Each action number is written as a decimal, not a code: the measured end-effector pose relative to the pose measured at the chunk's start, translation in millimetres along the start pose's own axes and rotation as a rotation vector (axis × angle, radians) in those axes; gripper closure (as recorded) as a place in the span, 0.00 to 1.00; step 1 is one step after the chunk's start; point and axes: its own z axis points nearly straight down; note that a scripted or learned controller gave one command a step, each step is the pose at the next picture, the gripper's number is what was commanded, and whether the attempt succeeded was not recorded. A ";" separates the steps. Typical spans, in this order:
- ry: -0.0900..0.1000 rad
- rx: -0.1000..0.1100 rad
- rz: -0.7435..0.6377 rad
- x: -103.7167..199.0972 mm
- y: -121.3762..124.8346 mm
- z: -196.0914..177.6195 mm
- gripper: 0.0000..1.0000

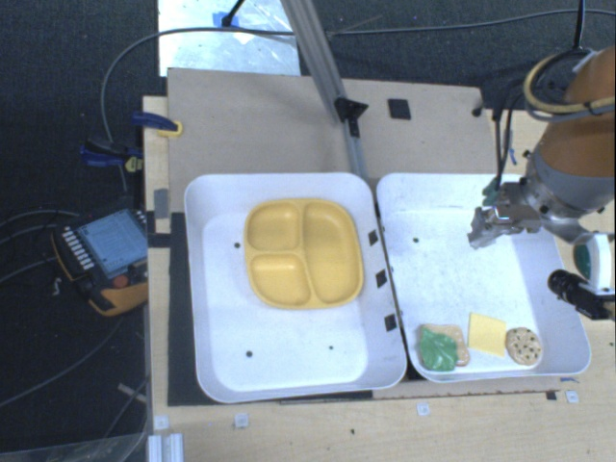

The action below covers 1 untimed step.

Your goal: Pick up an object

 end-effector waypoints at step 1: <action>0.001 0.000 -0.001 50.6 -4.6 16.5 1.00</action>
